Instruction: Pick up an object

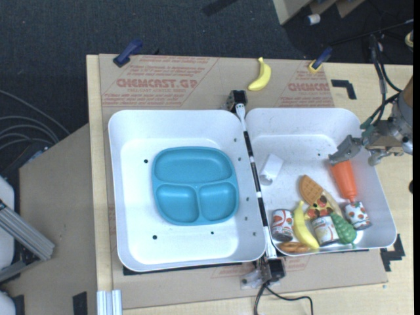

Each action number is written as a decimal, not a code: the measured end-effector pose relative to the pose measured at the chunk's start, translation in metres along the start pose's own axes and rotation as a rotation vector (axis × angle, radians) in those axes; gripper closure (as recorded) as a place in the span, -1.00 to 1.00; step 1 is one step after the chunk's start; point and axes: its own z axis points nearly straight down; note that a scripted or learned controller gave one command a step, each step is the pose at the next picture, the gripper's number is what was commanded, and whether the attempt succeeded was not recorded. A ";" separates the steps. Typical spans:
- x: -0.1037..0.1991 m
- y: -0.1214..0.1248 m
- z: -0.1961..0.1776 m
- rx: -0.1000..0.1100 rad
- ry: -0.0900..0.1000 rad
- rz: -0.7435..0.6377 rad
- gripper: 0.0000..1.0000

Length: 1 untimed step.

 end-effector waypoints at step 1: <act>-0.005 0.074 0.158 0.000 -0.001 0.000 -1.00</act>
